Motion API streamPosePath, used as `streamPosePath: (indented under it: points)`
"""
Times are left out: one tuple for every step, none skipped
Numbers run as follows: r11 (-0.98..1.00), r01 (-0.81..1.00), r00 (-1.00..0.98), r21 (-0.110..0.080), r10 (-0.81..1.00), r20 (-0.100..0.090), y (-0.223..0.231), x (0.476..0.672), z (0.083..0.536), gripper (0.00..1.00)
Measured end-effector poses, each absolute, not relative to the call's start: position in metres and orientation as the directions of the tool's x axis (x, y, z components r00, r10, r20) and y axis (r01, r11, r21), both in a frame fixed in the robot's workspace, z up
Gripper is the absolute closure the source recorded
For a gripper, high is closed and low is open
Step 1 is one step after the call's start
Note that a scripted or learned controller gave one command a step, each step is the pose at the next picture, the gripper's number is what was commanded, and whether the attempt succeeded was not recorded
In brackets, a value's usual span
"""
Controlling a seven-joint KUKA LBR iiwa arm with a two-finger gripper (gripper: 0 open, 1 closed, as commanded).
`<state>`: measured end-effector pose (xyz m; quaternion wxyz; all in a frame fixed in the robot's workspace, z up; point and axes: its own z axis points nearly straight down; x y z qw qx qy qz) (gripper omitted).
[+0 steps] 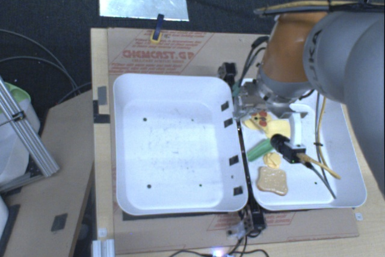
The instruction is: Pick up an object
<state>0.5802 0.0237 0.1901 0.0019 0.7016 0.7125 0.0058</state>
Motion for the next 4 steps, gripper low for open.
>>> streamPosePath:
  points:
    - [0.011,1.0,-0.011,0.003,1.0,0.003,0.102,0.584,0.184,1.0]
    - [0.008,1.0,-0.008,0.001,1.0,0.002,0.154,0.604,0.128,1.0]
    - [0.013,1.0,-0.014,0.018,1.0,0.01,0.242,0.614,0.274,1.0]
    - [-0.002,1.0,0.002,0.003,1.0,-0.001,0.205,0.666,0.242,1.0]
